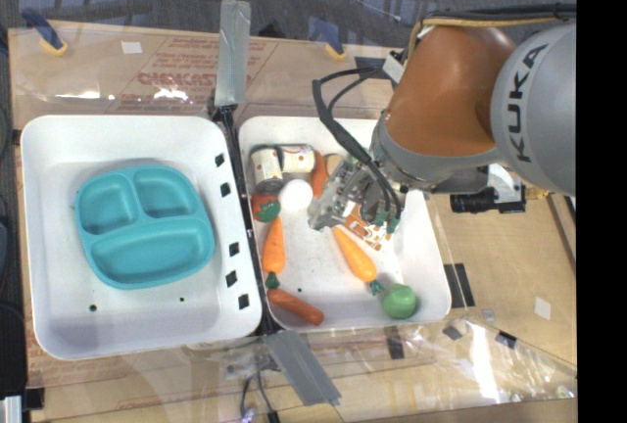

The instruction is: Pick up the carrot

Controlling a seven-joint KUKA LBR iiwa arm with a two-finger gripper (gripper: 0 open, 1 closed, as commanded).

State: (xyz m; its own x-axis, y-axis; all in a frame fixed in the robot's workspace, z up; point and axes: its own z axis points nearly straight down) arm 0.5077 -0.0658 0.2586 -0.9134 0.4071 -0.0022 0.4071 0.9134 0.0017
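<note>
Over the right bin (431,259), the gripper (345,208) hangs low among the toy food; I cannot tell how it is set. One carrot (355,255) lies just near of it, another carrot (273,245) by the left wall.

Divided plate (145,223) in left bin (39,215); carrots (273,245) in right bin (431,255).

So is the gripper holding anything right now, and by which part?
Cannot be told: the gripper sits just above the top end of a carrot.
</note>
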